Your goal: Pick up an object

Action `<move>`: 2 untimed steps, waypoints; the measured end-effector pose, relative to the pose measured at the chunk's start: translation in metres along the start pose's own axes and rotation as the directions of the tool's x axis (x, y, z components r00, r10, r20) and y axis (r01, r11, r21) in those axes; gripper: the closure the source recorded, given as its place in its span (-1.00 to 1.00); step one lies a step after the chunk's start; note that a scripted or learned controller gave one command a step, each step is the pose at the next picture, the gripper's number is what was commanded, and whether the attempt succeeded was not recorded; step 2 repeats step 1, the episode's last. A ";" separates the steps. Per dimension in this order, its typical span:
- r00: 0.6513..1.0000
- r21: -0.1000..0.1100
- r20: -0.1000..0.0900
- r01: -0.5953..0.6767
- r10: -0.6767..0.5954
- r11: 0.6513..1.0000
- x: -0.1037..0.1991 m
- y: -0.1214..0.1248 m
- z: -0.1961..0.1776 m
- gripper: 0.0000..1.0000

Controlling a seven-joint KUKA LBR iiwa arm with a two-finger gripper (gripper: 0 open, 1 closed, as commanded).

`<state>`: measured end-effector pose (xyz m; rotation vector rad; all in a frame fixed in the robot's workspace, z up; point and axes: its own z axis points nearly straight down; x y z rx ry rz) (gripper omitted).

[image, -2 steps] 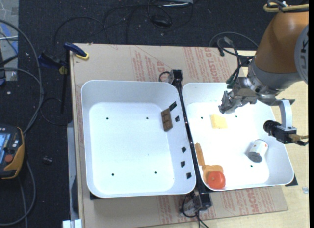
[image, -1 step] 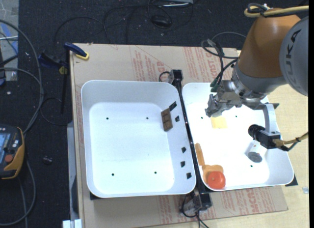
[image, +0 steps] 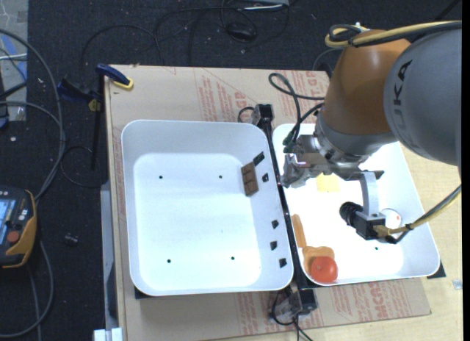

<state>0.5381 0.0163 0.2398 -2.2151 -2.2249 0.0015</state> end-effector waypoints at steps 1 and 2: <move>1.000 0.000 0.000 0.001 -0.001 1.000 0.058 -0.019 0.010 1.00; 1.000 0.000 0.000 0.001 -0.001 1.000 0.058 -0.019 0.010 1.00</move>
